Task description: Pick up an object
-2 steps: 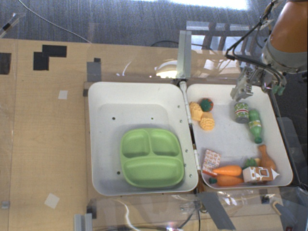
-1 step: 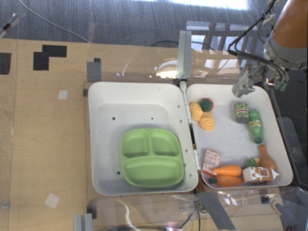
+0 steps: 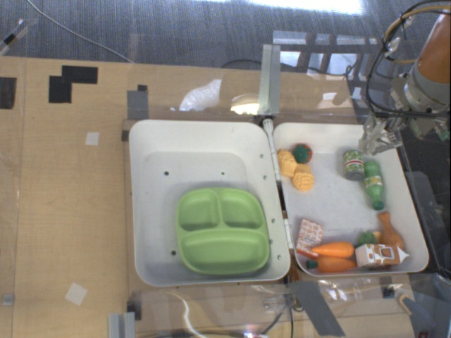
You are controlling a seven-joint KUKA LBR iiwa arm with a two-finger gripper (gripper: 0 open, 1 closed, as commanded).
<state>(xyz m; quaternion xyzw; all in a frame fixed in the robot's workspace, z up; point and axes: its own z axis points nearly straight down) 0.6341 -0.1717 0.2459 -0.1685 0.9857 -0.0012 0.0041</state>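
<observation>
I am hovering my gripper [image 3: 377, 141] at the right bin's [image 3: 331, 192] 1 o'clock | grip unclear, cannot tell | targeting the can [image 3: 354, 164] lying just below, beside the green bottle [image 3: 373, 184], reachable from above

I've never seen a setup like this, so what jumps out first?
A bright green divided plate lies in the left bin. The right bin holds toy food: carrots, corn, a green bottle. The gripper hangs at that bin's far right corner.
</observation>
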